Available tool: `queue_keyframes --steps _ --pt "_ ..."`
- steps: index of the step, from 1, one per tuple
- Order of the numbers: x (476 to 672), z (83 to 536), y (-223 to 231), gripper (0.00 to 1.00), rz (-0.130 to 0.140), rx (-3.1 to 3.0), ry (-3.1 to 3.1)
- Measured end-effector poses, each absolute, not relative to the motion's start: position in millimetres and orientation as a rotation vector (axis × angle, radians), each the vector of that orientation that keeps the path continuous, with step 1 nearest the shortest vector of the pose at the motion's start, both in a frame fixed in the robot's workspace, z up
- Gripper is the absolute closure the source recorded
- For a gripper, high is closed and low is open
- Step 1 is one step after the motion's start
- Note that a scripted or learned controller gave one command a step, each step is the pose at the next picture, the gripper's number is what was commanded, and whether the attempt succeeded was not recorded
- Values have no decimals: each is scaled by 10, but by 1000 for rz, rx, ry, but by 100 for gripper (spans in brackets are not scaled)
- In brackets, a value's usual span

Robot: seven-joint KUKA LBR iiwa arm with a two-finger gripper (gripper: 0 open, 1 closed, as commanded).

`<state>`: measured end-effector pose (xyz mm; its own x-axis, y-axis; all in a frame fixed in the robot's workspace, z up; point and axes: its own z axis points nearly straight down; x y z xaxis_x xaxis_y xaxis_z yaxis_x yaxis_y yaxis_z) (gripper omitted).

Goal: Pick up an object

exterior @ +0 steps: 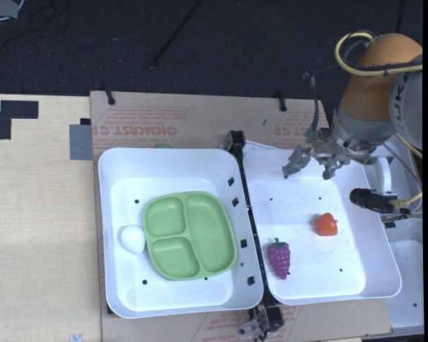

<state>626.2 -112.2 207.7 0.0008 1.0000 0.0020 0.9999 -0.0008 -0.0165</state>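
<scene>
Your gripper (314, 163) hangs over the right bin's (374, 280) far edge, jaws spread, pinching nothing; the tomato (326, 224) sits apart.

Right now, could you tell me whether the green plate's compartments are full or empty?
Empty: all three compartments of the green plate show bare green; the white egg lies beside it.

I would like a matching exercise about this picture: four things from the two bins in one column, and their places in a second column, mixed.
Things:
1. green divided plate
2. white egg
3. purple grapes
4. red-orange pepper-like toy

Places:
A. right bin, near the divider, toward its front
B. left bin, at the plate's left edge
C. middle of the left bin
D. right bin, right of the grapes and farther back

Pairs: 1-C, 2-B, 3-A, 4-D
</scene>
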Motion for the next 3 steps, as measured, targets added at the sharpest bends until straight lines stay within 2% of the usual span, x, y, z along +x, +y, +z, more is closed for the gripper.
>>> queue_keyframes --steps 1,3 --pt "6288 2166 -1123 0 2 -2218 -2221" --pt "6381 1245 -1082 0 7 -2216 -2219"
